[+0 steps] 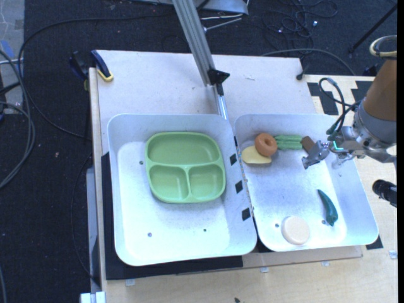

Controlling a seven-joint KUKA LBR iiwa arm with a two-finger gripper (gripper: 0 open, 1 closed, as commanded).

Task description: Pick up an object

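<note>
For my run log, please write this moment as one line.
end effector: over right bin, near brown piece | holds: nothing seen | left bin: green tray

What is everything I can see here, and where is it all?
bins: two, white, side by side on the bench
plate: one, green, three compartments, in the left bin
donut: one, brown, top of the right bin, resting against the yellow piece
yellow piece: one, pale yellow, beside the donut
green stick: one, green, right of the donut
brown piece: one, brown, at the green stick's right end
pepper: one, dark green, right side of the right bin
disc: one, cream, front of the right bin
arm: one, grey with orange band, from the right
jaws: one pair, over the right bin near the brown piece
</note>
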